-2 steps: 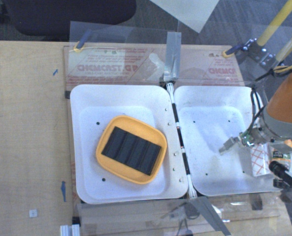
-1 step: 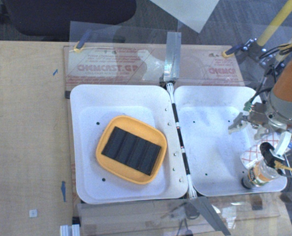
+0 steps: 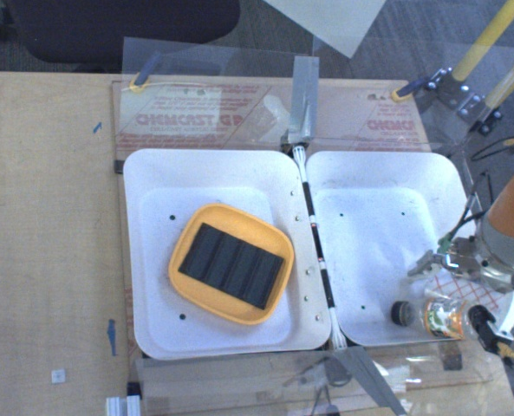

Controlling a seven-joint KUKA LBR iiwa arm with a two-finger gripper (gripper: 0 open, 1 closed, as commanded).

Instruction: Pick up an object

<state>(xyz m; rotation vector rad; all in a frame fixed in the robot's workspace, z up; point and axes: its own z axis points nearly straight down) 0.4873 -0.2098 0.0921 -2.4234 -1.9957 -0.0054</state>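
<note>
Item — small bottle, dark cap, yellow-green label. Lies on its side at the near right corner of the right bin; long axis runs left–right, cap end pointing left toward the bin's middle. Possibly a miniature drink or sauce bottle; the label is too blurred to read.

Relation to effector — the gripper sits just far of the bottle and slightly right of its cap, at the bin's right rim. The bottle lies to the near side of it, close by; nothing shows between the fingers. Whether the fingers are spread or closed cannot be told at this slant.

Arm — grey, orange band, entering from the right edge.

Other stock — left bin holds a yellow tray bearing a dark ribbed block, set askew, well apart from the gripper.
</note>
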